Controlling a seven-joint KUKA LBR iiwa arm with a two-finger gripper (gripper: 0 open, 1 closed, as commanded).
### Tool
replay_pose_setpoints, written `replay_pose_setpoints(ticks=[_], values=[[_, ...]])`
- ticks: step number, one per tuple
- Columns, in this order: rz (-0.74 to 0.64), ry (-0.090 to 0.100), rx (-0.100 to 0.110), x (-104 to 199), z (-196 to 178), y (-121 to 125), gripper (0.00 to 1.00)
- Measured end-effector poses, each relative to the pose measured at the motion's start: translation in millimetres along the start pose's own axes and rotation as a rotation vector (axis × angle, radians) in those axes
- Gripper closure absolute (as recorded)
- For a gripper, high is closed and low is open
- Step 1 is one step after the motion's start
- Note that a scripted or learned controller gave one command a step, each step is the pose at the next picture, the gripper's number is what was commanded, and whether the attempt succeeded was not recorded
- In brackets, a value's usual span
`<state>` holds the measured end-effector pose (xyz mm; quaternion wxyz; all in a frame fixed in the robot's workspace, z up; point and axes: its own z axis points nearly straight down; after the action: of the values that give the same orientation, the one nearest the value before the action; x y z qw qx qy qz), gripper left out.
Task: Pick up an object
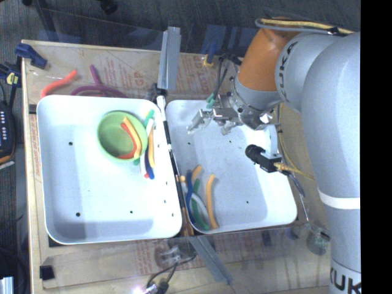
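My gripper (210, 120) hangs over the far end of the right bin (245, 182), fingers spread open and nothing between them. Several thin curved strips lie in that bin's near left corner, among them an orange one (211, 196) and a green one (197, 208), well in front of the gripper. In the left bin (79, 188) a green bowl (116, 138) holds orange and yellow strips. More coloured strips (149, 147) rest against the bowl's right side.
A black connector on a cable (260, 156) sticks out from the arm over the right bin's right side. A grey metal bar (168, 57) stands at the back between the bins. An orange-handled tool (58, 82) and a purple cable (98, 90) lie behind the left bin.
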<state>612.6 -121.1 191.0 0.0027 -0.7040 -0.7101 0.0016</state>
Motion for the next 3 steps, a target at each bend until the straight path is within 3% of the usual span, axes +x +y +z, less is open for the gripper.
replay_pose_setpoints(ticks=[1,2,3], values=[[-0.132,-0.006,-0.003,4,89,-42,0.0],[-0.086,-0.005,-0.013,-4,97,-99,0.0],[-0.092,-0.008,-0.015,-5,87,-97,1.0]])
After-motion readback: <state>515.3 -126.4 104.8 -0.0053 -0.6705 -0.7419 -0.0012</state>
